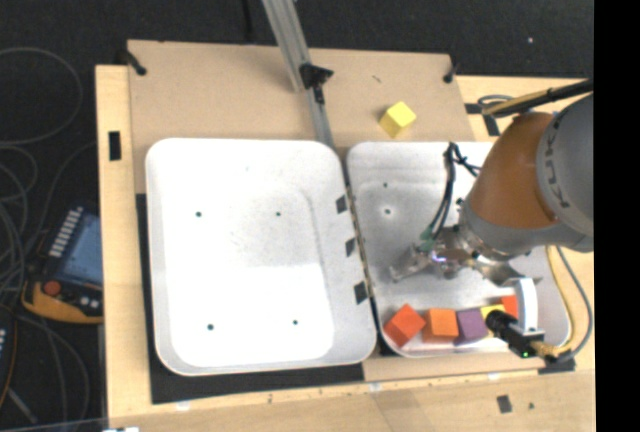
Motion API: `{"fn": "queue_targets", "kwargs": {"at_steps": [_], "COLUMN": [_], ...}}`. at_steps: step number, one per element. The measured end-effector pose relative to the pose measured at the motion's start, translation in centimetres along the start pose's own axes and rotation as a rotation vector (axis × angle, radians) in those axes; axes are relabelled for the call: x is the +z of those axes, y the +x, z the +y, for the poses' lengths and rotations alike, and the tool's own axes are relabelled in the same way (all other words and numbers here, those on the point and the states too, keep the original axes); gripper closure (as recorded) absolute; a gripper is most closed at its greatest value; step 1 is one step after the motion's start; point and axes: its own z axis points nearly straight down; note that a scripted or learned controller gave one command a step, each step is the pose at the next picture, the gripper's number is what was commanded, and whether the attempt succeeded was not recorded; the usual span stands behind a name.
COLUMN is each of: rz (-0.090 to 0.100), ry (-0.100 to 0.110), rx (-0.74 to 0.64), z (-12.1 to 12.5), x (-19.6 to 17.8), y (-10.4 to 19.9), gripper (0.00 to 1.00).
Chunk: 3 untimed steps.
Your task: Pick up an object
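Hovering with the hand (432, 263), grip state impossible to tell, in the right bin (400, 170) above the blocks (440, 323) lining its near edge, seemingly light, stiff and best pinched across flat opposite faces.

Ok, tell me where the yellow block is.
The yellow block sits outside both bins on the brown board, just beyond the far edge of the right bin, right of the slanted metal rail.
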Motion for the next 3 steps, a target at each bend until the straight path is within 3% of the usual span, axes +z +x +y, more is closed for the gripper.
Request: {"fn": "queue_targets", "kwargs": {"at_steps": [1,2,3], "rz": [-0.002,-0.001,-0.001], "ry": [-0.015,-0.010,-0.008], "rx": [-0.002,-0.003,-0.005], "z": [-3.1,-3.1,-3.2], "x": [-8.4,-7.9,-7.8], "y": [5.9,11.9,20.0], "gripper": [0.00,0.00,0.00]}}
